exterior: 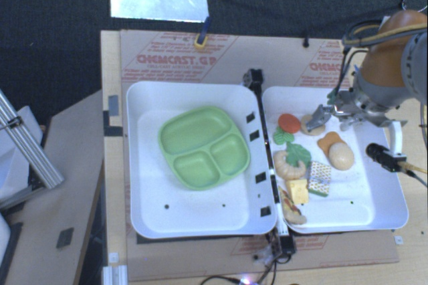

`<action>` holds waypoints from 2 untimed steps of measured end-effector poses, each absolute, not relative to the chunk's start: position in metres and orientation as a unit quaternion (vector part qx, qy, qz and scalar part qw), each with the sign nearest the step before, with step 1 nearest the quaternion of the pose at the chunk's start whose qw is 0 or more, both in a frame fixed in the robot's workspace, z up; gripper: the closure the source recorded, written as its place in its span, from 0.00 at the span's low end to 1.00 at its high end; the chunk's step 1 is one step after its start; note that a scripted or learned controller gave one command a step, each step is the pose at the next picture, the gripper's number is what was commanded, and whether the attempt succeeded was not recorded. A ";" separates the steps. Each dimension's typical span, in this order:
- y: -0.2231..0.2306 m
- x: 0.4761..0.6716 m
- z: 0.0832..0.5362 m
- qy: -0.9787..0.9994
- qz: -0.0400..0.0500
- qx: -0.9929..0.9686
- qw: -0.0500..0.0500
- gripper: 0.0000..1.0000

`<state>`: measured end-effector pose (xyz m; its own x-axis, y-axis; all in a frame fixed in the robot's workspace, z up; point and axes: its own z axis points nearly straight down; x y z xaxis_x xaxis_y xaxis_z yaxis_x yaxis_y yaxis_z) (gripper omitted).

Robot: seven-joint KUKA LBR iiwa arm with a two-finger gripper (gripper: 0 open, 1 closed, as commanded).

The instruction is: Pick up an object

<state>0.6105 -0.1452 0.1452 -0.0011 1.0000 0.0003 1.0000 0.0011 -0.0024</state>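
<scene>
The right bin (384,207) holds several toy foods. A red tomato (289,122) lies at its back left, with a green leafy piece (296,150) just in front. An orange piece (327,141) and a pale egg-shaped piece (341,157) sit mid-bin. Nearer the front lie a tan ring-shaped pastry (287,167), a checkered packet (319,178) and a yellow wedge (298,191). My gripper (319,118) reaches in from the right and hangs low over a small tan object (309,126) beside the tomato.
The left bin (147,210) holds a green divided plate (202,147). A black hinged divider (264,143) runs between the bins. A black fitting (382,156) on the arm juts over the right bin's right side. Cables hang near the arm.
</scene>
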 end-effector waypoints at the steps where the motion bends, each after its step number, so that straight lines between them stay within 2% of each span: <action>1: -0.145 0.610 0.084 -0.708 0.000 -0.707 -0.001 0.00; 2: -0.145 0.612 0.086 -0.707 -0.001 -0.707 -0.002 0.00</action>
<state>0.6117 -0.1448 0.0860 -0.0004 1.0000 -0.0011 1.0000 0.0004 0.0042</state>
